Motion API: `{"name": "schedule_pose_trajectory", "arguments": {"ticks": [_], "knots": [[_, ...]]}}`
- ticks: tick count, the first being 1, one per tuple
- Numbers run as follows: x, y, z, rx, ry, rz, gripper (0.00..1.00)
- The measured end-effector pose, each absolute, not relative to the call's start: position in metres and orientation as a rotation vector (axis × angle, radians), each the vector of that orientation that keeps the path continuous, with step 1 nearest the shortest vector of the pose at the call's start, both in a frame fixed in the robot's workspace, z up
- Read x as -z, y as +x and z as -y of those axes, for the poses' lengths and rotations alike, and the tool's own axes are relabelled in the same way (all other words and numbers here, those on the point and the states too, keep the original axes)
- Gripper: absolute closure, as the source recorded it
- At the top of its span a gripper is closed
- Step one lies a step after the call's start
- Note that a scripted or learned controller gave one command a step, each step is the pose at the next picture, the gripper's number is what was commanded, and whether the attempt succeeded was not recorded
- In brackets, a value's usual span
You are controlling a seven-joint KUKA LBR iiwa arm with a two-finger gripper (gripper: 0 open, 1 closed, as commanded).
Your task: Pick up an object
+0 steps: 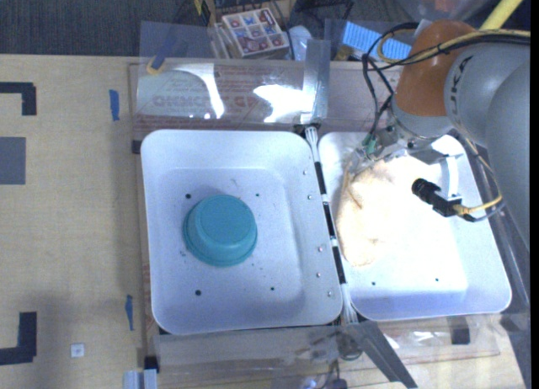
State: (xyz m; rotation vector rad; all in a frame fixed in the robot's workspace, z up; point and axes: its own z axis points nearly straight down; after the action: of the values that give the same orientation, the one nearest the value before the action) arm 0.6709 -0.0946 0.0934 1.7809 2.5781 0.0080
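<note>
My end effector (370, 150) is low in the right bin (438, 282), at the pale soft object (364, 210); its state I cannot tell. The object lies against the bin's wall, so it may slip out.

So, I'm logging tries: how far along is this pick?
Nothing looks picked yet. The teal bowl sits upside down in the left bin, untouched. The gripper is down in the right bin, at the top edge of a pale soft object. A grasp isn't visible; gripping and lifting remain.
</note>
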Motion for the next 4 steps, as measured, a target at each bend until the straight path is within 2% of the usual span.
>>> {"name": "schedule_pose_trajectory", "arguments": {"ticks": [3, 4], "knots": [[-0.093, 0.671, 0.095, -0.008, 1.781, -2.578, 0.00], [-0.185, 0.624, 0.075, -0.002, 1.908, -2.493, 0.00]]}}
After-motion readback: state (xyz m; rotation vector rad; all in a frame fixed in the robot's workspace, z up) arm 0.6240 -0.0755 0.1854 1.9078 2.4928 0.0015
